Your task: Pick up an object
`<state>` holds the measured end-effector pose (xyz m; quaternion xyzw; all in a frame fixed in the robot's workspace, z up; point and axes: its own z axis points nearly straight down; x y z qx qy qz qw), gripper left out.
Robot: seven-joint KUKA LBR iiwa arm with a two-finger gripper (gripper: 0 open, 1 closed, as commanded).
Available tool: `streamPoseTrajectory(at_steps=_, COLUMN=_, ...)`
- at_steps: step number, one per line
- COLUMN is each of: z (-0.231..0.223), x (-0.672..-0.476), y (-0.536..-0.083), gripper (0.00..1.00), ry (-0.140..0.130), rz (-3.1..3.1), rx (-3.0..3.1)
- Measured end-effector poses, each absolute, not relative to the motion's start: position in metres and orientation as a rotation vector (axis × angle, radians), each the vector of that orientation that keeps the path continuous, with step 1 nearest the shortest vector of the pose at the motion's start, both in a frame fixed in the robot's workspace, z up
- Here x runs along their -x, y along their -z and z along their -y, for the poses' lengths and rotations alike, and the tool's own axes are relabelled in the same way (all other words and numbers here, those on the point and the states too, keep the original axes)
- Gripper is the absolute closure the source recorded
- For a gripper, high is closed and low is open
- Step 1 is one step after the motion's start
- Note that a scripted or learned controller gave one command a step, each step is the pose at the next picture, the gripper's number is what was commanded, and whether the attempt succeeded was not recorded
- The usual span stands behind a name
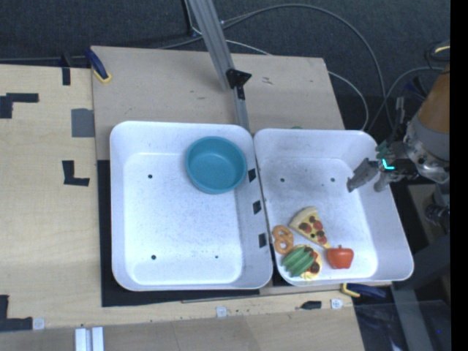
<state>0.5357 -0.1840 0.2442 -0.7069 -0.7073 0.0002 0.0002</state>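
The arm comes in from the right, its orange band (441, 107) half cut off by the frame edge, and the wrist hangs over the right rim of the right bin (391, 218). The pincer (371, 176) points down and leftward, its two dark fingers (358, 176) spread a little apart with bare white bin floor showing between them, so it is open and grips nothing. A small teal light glows just behind the fingers on the wrist body. There are two white bins, side by side and touching. The left bin (131, 218), well away to the pincer's left, holds one thing: a blue bowl (215, 164), upright, near its far right corner. In the right bin I count four small toy foods, all below and a little left of the pincer, toward the near edge: a pizza slice (310, 225) closest to the fingers, a pretzel (282, 236) just left of it, a green piece (299, 259) below those, and a red tomato-like piece (340, 257) beside the green one. The green piece sits against something yellowish that is too small to make out. Much of the arm beyond the wrist is out of frame.
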Motion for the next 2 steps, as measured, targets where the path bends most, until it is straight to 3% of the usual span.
streamPoseTrajectory(at_steps=1, z=0.184, x=-0.536, y=-0.244, gripper=0.0, ry=-0.001, rz=2.222, rx=2.221)
streamPoseTrajectory(at_steps=2, z=0.189, x=-0.53, y=-0.184, gripper=0.0, ry=-0.005, rz=2.218, rx=2.218)
